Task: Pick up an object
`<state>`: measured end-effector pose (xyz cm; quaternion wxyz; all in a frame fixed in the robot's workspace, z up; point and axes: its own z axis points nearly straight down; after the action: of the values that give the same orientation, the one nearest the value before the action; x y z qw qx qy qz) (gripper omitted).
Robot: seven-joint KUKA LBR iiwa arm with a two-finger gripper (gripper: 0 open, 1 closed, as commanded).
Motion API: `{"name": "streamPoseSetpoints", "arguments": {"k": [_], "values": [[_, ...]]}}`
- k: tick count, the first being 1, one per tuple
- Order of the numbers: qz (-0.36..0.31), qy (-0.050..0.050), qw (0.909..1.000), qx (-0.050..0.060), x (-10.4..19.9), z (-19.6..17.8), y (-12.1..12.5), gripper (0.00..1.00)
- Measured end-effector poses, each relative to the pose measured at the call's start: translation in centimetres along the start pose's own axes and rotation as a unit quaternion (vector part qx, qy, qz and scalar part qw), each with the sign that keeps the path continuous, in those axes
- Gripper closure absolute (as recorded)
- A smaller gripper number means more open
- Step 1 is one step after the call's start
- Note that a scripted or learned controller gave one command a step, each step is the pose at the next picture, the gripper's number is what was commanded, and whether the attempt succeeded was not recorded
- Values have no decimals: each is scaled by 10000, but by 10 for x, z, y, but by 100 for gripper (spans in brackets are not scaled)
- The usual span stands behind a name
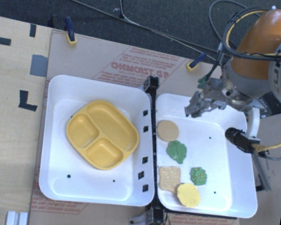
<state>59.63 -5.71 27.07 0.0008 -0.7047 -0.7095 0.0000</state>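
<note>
Above the right bin's (233, 131) far rim hang jaws (197, 107) of unclear state, open floor beneath them.

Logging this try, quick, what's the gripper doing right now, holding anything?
Gripper: above the right bin's far left corner, nothing between its fingers; open or shut cannot be told.

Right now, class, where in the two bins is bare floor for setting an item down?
Right bin: free from the green pieces to its right wall. Its left strip is crowded with the tan disc, cracker and yellow piece. Left bin: bare margins around the yellow tray, widest in front.
</note>
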Motion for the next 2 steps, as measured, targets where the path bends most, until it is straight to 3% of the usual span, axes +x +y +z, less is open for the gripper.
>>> {"name": "streamPoseSetpoints", "arguments": {"k": [2], "values": [[12,-5,10000,14,87,39,5,100]]}}
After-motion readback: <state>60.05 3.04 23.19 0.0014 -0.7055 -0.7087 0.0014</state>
